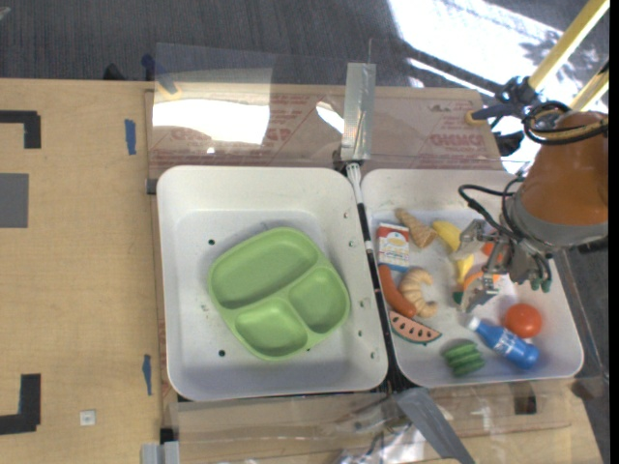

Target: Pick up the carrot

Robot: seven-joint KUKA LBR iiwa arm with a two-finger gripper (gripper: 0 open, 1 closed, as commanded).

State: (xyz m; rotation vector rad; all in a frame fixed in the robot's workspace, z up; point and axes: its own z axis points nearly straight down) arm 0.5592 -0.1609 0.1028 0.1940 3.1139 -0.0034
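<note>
The carrot (390, 288) is an orange stick lying along the left wall of the right bin (566, 361), partly under a tan croissant (419, 286). My gripper (477, 283) hangs low over the middle of that bin, about a hand's width to the right of the carrot. It sits right beside a small yellow and orange piece (465, 266). The grey arm with its orange band (571, 182) comes in from the right and covers part of the bin's back right.
The right bin also holds a carton (392, 245), a yellow banana (447, 233), a watermelon slice (414, 331), a green vegetable (462, 358), a blue bottle (507, 345) and a red tomato (523, 319). A green divided plate (279, 293) lies in the left bin (184, 259).
</note>
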